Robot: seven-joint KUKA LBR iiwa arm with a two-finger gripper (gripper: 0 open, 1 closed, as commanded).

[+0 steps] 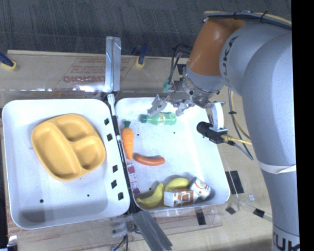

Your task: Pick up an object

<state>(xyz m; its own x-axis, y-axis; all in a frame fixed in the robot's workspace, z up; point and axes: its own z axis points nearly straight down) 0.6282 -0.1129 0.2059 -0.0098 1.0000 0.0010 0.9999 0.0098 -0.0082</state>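
Camera view | end effector [168, 107] fingers spread open just above green bottle [158, 118], right bin [212, 161] | carrot [127, 141], sausage [149, 159] nearby | yellow tray [68, 146], left bin [19, 168]

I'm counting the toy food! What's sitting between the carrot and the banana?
The camera view shows the sausage on the white bin floor, lying between the carrot above and the banana below.

A pale wooden bench top [160, 65] fills the middle of the scene, printed with faint red lettering along its far edge — two blue clamps [139, 50] grip that edge. Beyond it lies dark grey, ribbed flooring [91, 19], evenly lit without sharp shadows.
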